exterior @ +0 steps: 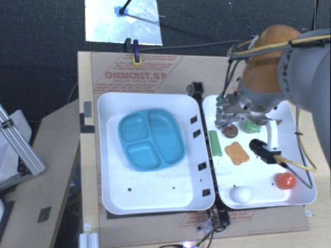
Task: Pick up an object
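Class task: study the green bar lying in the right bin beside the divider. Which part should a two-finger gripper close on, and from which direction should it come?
Grip the green bar across its narrow width, near mid-length, coming straight down from above. It lies flat and long, running along the divider, so the short sides suit the fingers. The divider wall seems close on one side, so finger room there may be tight.

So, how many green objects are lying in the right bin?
2: a green stick beside the bin's left wall, and a green piece partly under the arm, which may hide more.
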Controlling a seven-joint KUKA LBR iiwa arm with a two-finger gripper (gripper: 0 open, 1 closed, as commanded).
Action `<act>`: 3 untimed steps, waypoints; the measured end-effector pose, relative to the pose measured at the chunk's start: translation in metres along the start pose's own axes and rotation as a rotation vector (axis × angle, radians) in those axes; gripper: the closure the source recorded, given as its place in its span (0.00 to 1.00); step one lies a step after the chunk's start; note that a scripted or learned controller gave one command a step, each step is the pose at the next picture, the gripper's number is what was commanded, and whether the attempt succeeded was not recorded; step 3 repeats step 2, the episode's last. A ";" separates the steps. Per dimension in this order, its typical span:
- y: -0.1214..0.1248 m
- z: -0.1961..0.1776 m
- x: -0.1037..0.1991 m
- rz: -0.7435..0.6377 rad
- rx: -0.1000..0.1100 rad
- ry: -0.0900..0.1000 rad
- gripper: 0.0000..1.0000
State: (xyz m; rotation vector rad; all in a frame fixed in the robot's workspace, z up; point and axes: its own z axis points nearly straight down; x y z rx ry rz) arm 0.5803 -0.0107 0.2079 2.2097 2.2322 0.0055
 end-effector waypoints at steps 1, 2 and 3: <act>0.014 0.003 0.047 0.000 0.000 0.000 1.00; 0.027 -0.016 0.097 0.001 0.000 0.001 1.00; 0.027 -0.016 0.097 0.001 0.000 0.001 1.00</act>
